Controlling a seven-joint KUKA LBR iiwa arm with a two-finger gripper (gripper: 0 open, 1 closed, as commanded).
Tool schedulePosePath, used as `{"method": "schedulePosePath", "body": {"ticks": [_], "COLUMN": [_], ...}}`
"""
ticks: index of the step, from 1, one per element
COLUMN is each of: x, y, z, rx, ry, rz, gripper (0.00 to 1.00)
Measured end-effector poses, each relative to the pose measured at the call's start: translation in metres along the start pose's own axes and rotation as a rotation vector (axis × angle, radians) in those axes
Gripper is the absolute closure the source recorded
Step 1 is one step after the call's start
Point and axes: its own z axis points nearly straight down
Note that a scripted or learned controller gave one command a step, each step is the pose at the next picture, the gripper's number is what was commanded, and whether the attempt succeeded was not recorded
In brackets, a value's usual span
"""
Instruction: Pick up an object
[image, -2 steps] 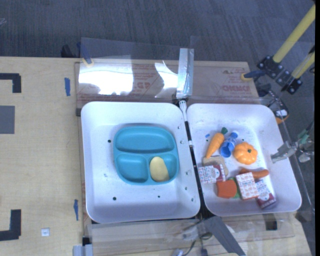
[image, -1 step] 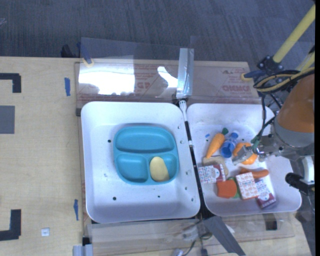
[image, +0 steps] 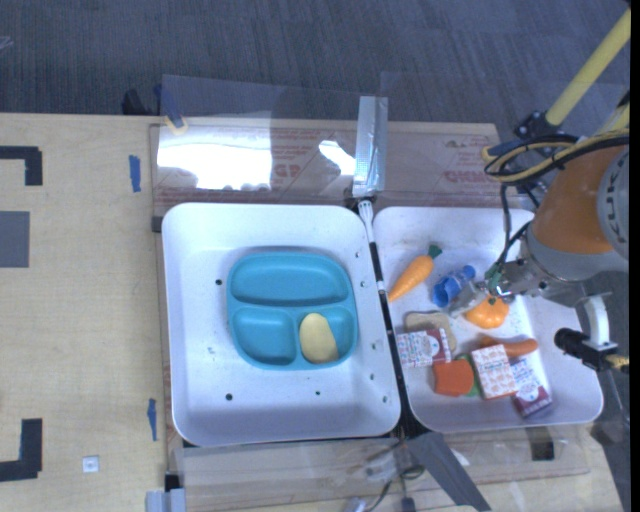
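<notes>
White plastic forms both shallow bins on the wooden bench (image: 80, 330). The left bin (image: 190, 330) holds a blue divided tray (image: 262, 285), with a pale yellow potato-shaped toy (image: 318, 338) in its compartment at five o'clock. The right bin (image: 585, 400) holds the clutter: a toy carrot (image: 412, 275) at ten o'clock, a blue object (image: 452, 287) beside it, an orange fruit (image: 488, 313) near the middle, two small cartons (image: 422, 348) (image: 495, 372), a red-orange block (image: 454, 378) and a dark red packet (image: 533, 394) toward five o'clock. The grey arm with its orange band (image: 570, 210) reaches in from three o'clock. The gripper (image: 493, 290) sits just above the orange fruit, touching or nearly so; how far apart the fingers stand cannot be told, nor whether they hold anything.
</notes>
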Motion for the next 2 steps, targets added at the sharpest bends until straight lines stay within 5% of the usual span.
{"method": "schedulePosePath", "body": {"ticks": [1,2], "x": [0.000,0.076], "y": [0.001,0.025], "z": [-0.011,-0.102], "rx": [-0.004,-0.006], "ry": [-0.002,0.002], "rz": [-0.001,-0.059], "gripper": [1.00,1.00]}}
